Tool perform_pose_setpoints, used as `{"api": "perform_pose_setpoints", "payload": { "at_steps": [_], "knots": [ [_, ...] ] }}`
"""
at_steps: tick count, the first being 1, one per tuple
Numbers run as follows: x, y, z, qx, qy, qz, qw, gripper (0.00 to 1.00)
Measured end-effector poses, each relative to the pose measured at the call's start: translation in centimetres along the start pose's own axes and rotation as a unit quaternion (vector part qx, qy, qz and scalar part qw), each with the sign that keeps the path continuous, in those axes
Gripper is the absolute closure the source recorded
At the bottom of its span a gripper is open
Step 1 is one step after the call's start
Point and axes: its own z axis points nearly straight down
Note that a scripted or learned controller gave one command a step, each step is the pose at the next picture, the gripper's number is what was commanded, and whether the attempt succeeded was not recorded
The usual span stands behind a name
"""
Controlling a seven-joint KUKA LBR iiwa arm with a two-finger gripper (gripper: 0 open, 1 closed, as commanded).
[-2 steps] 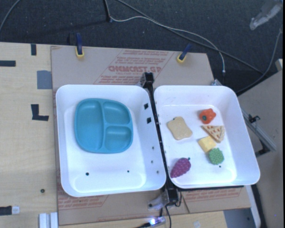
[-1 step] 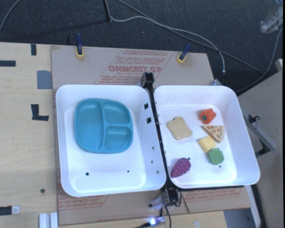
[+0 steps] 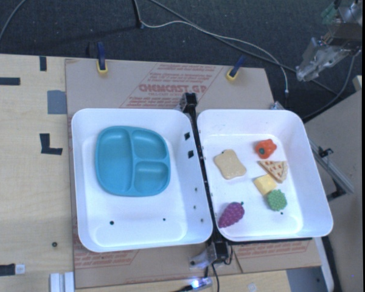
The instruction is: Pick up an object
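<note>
A pale wood bench [image 3: 24, 181] carries a cardboard sheet [image 3: 170, 84] under two white bins, with dark floor along the top of the frame. The left bin [image 3: 85, 224] holds one blue plate [image 3: 132, 161]. The right bin [image 3: 310, 218] holds six toy foods: toast [image 3: 230, 163], tomato [image 3: 265, 148], pizza slice [image 3: 274, 169], cheese [image 3: 264, 184], broccoli [image 3: 277, 199] and grapes [image 3: 231, 213], lying apart, with bare floor at its upper left. The gripper [image 3: 316, 56] hangs at the upper right, outside the bins; whether its fingers are parted I cannot tell
</note>
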Motion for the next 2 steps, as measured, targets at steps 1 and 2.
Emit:
{"api": "perform_pose_setpoints", "payload": {
  "at_steps": [1,2],
  "knots": [
    [10.2,-1.0,7.2,0.002,0.0,-0.002,1.0,1.0],
    [15.8,-2.7,14.1,0.003,-0.001,0.0,1.0,1.0]
  ]
}}
